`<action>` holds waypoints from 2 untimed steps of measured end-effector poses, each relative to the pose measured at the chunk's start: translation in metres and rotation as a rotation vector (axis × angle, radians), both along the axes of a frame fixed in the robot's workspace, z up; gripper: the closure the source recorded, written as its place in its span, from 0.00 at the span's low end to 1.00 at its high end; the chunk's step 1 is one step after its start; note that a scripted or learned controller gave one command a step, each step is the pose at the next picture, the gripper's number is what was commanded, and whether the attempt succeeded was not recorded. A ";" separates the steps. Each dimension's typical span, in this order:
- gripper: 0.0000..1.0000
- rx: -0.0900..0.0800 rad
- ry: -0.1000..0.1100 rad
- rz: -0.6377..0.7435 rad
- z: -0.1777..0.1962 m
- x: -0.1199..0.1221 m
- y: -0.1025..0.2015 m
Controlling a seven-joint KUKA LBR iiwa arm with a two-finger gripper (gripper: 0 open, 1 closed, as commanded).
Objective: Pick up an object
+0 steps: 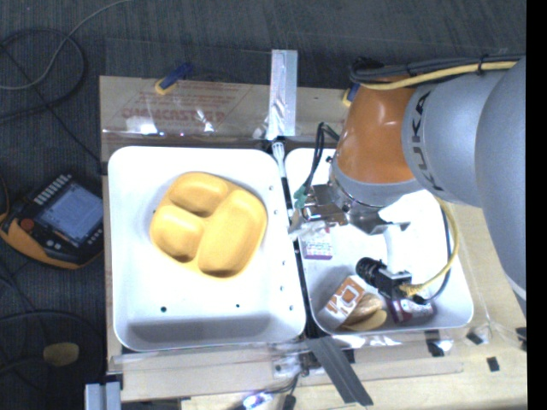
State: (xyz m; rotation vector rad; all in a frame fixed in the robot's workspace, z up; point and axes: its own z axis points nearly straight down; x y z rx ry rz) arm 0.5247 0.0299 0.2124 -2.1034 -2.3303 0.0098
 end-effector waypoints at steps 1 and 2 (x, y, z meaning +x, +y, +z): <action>1.00 0.000 -0.002 0.116 0.014 0.031 -0.038; 1.00 0.000 0.000 0.264 0.014 0.092 -0.085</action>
